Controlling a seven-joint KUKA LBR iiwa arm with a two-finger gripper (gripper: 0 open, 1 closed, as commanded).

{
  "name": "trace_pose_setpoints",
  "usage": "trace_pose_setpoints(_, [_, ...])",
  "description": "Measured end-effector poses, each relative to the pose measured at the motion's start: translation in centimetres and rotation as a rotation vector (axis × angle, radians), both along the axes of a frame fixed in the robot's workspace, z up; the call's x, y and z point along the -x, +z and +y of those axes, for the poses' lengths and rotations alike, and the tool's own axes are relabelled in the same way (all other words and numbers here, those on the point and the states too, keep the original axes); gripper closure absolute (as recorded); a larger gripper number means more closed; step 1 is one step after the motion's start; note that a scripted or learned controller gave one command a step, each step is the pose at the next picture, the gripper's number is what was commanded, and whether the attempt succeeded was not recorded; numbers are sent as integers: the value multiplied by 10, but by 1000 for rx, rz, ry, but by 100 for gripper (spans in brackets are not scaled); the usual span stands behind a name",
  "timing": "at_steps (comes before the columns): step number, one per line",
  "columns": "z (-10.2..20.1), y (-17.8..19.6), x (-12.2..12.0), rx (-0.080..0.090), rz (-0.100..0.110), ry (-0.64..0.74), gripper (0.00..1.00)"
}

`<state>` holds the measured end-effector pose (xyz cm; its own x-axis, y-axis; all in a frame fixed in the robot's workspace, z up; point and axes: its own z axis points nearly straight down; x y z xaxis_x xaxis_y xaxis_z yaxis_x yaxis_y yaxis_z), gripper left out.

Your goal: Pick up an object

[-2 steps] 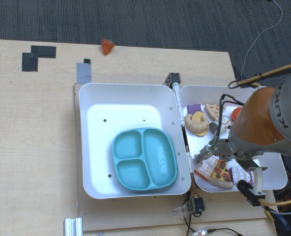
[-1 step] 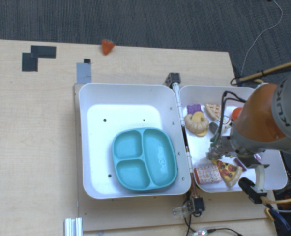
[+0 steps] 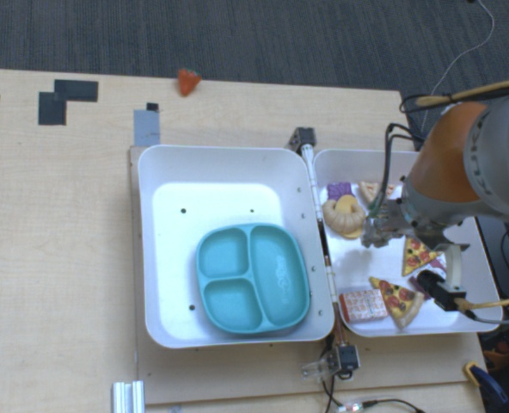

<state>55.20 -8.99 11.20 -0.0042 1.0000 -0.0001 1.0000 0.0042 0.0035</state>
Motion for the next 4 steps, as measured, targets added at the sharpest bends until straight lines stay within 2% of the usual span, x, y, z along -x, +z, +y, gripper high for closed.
trace_pose_setpoints(1, [0,0,0,0,1,0,0])
trace_pose_setpoints(2, [4,-25,62,1,-7,-2,0])
trace_pose_setpoints(3, [3,-13,60,3,-15,-1,100])
trace_pose_setpoints(4, [6,20,6,0,0,1,100])
